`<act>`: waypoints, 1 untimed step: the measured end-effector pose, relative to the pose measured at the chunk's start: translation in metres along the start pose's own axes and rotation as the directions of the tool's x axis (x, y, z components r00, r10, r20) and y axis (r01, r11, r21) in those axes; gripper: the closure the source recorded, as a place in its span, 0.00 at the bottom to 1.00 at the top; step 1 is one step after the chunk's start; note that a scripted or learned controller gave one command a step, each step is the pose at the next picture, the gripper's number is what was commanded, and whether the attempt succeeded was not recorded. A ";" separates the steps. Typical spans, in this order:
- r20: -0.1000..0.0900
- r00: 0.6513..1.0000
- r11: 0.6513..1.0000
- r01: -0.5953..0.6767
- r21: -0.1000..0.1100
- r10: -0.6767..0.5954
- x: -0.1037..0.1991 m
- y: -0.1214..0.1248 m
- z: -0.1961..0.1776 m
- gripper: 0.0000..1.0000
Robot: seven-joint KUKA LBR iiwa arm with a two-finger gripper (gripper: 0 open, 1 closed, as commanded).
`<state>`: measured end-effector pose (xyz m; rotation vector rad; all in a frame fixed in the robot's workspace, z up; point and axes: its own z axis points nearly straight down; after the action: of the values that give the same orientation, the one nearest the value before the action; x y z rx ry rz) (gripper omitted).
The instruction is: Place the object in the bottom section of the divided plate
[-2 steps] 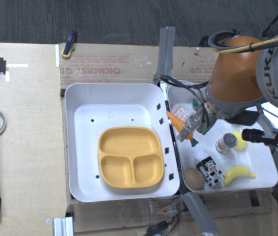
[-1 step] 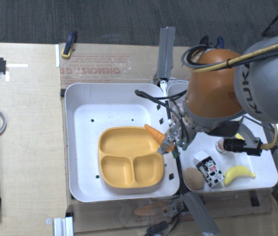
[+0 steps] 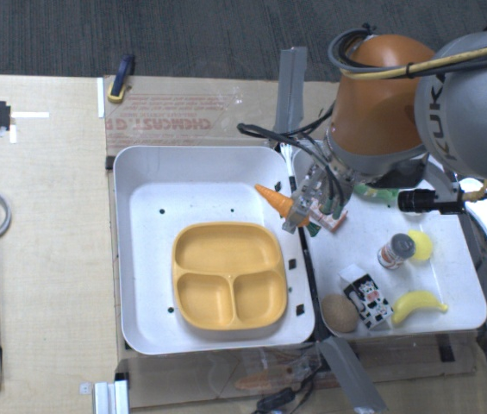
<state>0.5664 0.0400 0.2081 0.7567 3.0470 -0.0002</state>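
My orange-banded grey arm [image 3: 381, 93] hangs over a yellow divided plastic plate [image 3: 227, 276], orange toy carrot [image 3: 274, 199] and black-and-white spotted box [image 3: 368, 298].

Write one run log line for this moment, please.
tool above rim between bins | carrot at tool tip, grip not confirmed | divided plate in left bin | placement not yet done

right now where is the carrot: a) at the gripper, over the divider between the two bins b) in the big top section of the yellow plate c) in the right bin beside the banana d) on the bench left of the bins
a: the carrot is at the gripper over the divider between the bins, above and right of the divided plate, well away from the banana.
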 end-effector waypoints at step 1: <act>0.000 1.000 1.000 0.000 0.000 0.000 0.000 0.000 0.000 0.00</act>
<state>0.5664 0.0399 0.2081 0.7566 3.0469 -0.0002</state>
